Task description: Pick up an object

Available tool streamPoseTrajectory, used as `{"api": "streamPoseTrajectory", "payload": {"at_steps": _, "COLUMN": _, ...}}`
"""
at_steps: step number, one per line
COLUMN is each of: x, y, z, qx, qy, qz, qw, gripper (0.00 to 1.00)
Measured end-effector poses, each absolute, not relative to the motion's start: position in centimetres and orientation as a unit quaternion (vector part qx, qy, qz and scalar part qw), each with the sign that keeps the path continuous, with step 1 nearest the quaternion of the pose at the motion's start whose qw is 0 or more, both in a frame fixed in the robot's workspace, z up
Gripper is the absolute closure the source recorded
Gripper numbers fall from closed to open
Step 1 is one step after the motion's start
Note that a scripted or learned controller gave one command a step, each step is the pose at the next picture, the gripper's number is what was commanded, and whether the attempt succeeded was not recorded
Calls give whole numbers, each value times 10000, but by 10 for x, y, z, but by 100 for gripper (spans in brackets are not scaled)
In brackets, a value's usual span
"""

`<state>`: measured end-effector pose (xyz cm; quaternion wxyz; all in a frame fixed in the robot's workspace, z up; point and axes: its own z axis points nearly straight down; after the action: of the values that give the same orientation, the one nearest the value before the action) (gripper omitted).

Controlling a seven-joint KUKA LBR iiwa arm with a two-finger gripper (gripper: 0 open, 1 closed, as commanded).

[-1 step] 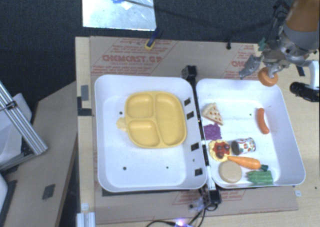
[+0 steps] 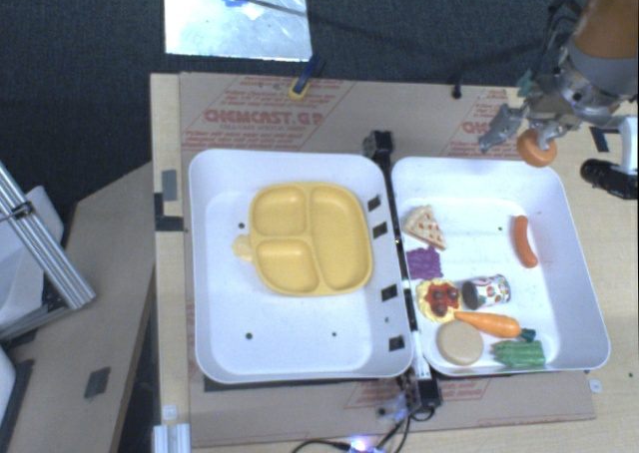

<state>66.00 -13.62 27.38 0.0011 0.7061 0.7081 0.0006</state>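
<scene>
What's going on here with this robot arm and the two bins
The gripper of the arm is raised over the far right corner of the right bin, with a small orange object at its tip. Toy food lies in that bin: a pizza slice, a sausage, a carrot. A yellow divided plate sits in the left bin.

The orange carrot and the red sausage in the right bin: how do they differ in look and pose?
The orange carrot is tapered, with a green end; the red sausage is evenly thick with rounded ends. The carrot lies nearly crosswise near the bin's front; the sausage lies lengthwise, alone near the right wall. Both are long toy foods lying flat in the right white bin.
</scene>
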Motion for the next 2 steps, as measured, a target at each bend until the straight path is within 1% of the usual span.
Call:
{"api": "streamPoseTrajectory", "payload": {"at_steps": 1, "x": 663, "y": -140, "z": 231, "qx": 7065, "qy": 7077, "qz": -6, "qw": -2, "gripper": 0}}
{"api": "streamPoseTrajectory", "payload": {"at_steps": 2, "x": 661, "y": -133, "z": 170, "qx": 7056, "qy": 7086, "qz": -9, "qw": -16, "gripper": 0}}
